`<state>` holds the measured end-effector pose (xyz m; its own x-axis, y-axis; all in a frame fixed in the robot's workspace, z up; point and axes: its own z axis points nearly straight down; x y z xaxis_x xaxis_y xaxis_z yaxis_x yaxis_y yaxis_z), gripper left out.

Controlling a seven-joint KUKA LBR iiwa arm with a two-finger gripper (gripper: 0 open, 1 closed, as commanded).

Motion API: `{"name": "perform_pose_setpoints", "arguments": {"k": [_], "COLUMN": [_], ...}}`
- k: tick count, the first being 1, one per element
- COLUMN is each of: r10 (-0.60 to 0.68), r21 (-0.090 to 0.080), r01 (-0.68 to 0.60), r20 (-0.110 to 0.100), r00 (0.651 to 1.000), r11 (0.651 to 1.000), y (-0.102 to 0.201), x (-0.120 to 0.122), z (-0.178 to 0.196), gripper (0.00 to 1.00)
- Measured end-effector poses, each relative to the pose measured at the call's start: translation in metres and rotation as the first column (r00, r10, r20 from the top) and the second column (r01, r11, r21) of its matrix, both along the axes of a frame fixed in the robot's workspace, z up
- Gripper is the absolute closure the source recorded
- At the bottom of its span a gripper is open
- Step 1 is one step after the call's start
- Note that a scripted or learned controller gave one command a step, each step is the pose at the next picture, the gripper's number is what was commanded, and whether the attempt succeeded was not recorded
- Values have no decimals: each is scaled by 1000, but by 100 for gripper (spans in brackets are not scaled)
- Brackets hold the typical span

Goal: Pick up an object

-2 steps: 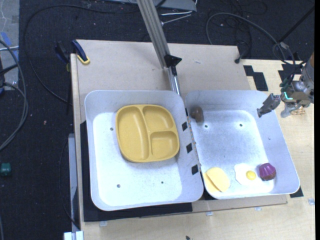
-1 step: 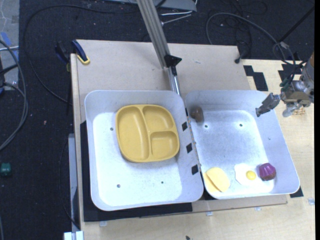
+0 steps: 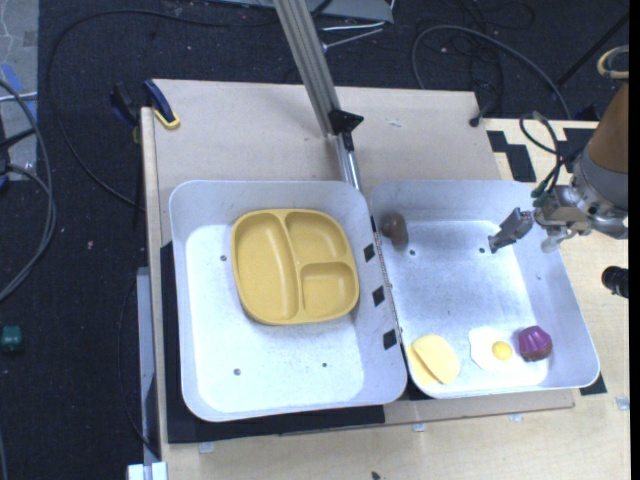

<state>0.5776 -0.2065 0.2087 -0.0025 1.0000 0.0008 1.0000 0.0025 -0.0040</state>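
In the right bin (image 3: 470,288) lie several small objects: a brown rounded piece (image 3: 395,229) at the far left corner, a yellow piece (image 3: 435,358) at the near edge, a toy fried egg (image 3: 495,349) beside it, and a purple piece (image 3: 534,343) touching the egg's right side. My gripper (image 3: 528,238) hangs over the bin's far right corner, well away from all of them. Its fingers stand open with nothing between them.
The left bin (image 3: 200,308) holds a yellow divided plate (image 3: 296,266). A metal pole (image 3: 310,58) slants in from the top toward the gap between the bins. Black clips (image 3: 378,268) mark the shared bin edge. Cables cover the dark floor around the bench.
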Motion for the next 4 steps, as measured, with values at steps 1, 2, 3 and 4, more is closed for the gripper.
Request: {"name": "perform_pose_setpoints", "arguments": {"k": [1, 2, 3, 4], "r10": [-4, 0, 0, 0], "r21": [-1, -1, -2, -3], "r01": [4, 0, 0, 0], "r20": [0, 2, 6, 9], "r00": [1000, 1000, 1000, 1000], "r11": [1000, 1000, 1000, 1000], "y": [-9, 1, 0, -3], "x": [3, 7, 7, 17], "z": [-50, -100, -88, -40], "gripper": [0, 0, 100, 100]}}
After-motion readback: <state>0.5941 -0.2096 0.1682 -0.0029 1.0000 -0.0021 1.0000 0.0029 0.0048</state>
